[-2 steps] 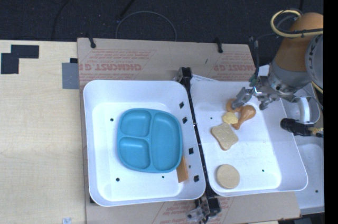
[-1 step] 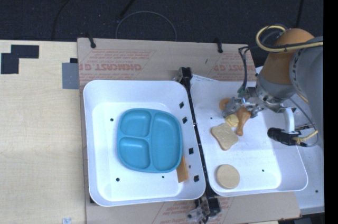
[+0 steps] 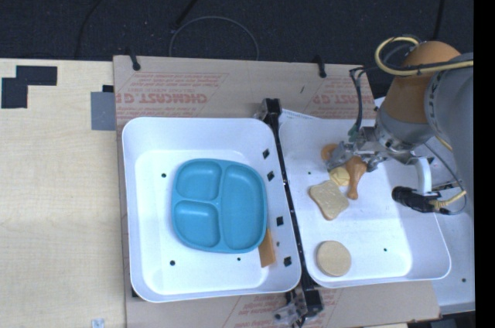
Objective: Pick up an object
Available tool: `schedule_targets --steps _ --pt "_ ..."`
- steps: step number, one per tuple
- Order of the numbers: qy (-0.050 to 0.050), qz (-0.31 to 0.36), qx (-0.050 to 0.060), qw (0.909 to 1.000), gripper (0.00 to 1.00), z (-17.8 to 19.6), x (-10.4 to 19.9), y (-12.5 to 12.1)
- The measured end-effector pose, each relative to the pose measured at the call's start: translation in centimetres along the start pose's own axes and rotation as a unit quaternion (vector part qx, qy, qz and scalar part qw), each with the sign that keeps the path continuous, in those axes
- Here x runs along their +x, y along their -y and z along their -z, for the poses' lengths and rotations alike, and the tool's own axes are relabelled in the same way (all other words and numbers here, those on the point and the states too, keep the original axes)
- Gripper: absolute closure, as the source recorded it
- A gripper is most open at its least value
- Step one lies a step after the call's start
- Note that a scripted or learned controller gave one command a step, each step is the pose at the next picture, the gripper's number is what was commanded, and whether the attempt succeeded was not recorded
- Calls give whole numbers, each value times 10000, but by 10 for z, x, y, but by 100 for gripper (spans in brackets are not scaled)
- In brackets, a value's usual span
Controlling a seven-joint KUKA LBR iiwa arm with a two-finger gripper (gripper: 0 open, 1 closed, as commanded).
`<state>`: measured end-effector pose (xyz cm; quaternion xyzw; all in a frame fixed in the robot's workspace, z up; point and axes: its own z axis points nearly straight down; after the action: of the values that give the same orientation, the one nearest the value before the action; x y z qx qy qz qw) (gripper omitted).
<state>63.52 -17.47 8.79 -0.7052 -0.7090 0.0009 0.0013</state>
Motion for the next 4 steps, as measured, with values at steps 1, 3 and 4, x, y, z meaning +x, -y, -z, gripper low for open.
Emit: schedule_targets --steps 1,3,4 --pt "1 7 0 10000 100 11 0 0" --pt "10 -19 -40 10000 100 122 -5 3" --pt "12 -26 -37 10000 100 180 -14 4"
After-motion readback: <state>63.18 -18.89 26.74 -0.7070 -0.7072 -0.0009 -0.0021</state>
